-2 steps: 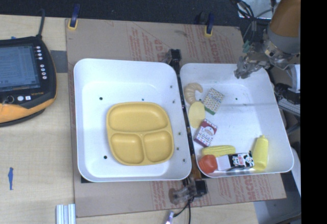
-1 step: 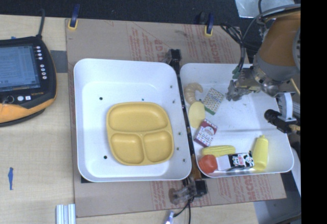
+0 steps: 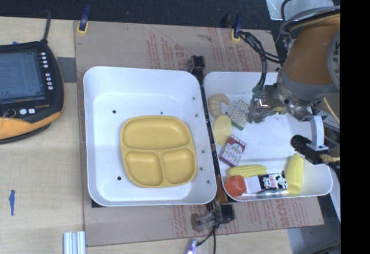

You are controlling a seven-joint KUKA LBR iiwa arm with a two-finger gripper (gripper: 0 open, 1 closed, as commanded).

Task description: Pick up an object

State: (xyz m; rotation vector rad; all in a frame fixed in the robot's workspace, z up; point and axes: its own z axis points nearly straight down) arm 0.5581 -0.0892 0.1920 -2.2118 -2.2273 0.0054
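Observation:
The right bin (image 3: 272,137) holds several small items. Along its left side lie a tan croissant (image 3: 218,103), a pale yellow fruit (image 3: 222,129), a green-and-white packet (image 3: 239,114) and a dark red packet (image 3: 233,151). Along the front lie a yellow corn cob (image 3: 247,170), a red tomato (image 3: 233,187), a cow-patterned carton (image 3: 271,182) and a yellow bottle (image 3: 295,173). My gripper (image 3: 255,114) hangs low over the bin's back middle, just right of the green-and-white packet. Nothing shows held in it.
The left bin (image 3: 104,96) bears a yellow three-compartment plate (image 3: 157,150). A teach pendant (image 3: 26,88) lies on the bench at far left. The arm's orange band (image 3: 312,53) and a black fitting (image 3: 306,148) overhang the right bin's right side.

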